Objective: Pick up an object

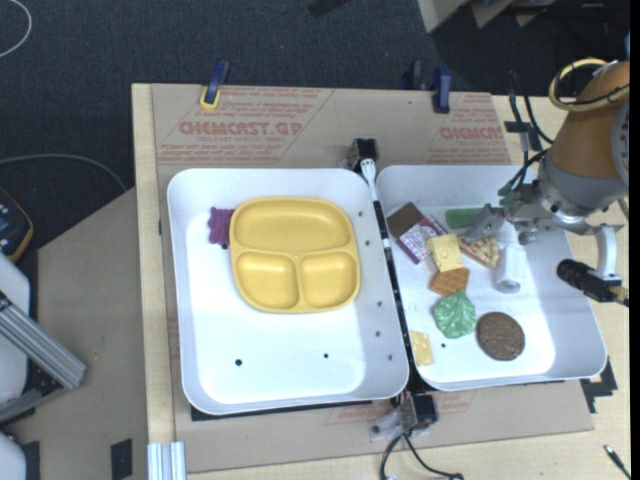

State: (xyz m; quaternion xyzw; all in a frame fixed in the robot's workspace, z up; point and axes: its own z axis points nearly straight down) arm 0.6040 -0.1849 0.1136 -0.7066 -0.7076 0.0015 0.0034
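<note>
Right, the arm [590, 138] comes in from three o'clock and hangs over the right bin [570, 363], its wrist tipped down toward the heap of play food at the bin's middle. That placing makes sense: the pickable things all sit in this bin, so the reach is short. The gripper [500, 230] sits low at the heap's twelve-o'clock edge, beside the pizza-like wedge [482, 251] and above a pale cylinder [509, 268]. Whether the jaws are spread or pressed together I cannot tell; the metal is a blur of grey against white.

My guess at the target is that wedge: orange-brown, flat, triangular, touching the yellow cheese block [447, 253] at its nine o'clock. Thin and low, it looks awkward to pinch.

Around it lie a brown cracker [449, 281], a green lettuce leaf [455, 315], a round brown patty [500, 335] at five o'clock, and a dark wrapper [410, 230] at ten.

Over in the left bin [275, 378], a yellow divided plate [295, 253] rests with a purple scrap [219, 225] tucked at its nine o'clock.
</note>
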